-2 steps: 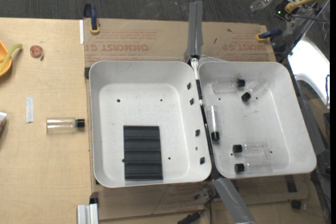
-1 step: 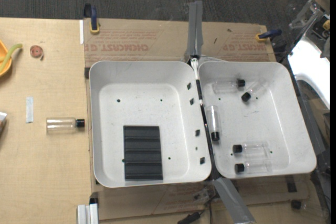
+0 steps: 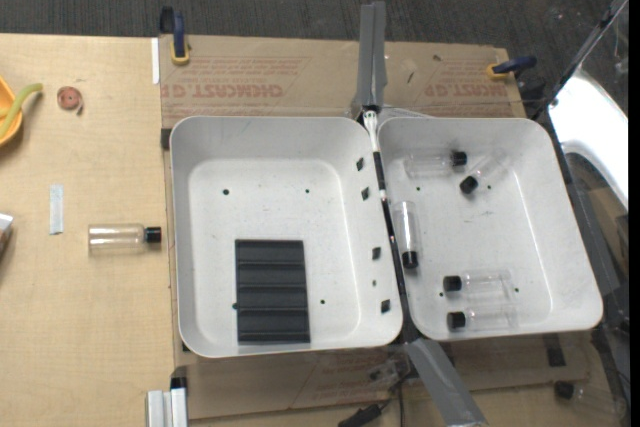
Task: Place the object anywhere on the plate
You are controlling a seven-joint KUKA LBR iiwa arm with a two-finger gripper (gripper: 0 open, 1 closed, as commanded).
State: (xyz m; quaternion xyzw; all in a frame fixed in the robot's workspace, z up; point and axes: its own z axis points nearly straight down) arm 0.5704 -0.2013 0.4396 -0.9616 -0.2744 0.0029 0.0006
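Even, moderately bright overhead light. Two shallow white plastic bins (image 3: 380, 225) read bright, near washed out, and the clear vials inside them are hard to make out. Soft faint shadows along the bins' inner walls. Grainy, slightly soft focus. Dark floor beyond the bins dim.

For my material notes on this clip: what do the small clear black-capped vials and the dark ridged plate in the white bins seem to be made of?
The small clear black-capped vials look like transparent glass or plastic; the bin floor shows through them. Their caps look like matte black plastic. The dark ridged plate in the left white bin seems to be matte black plastic or rubber, without glare.
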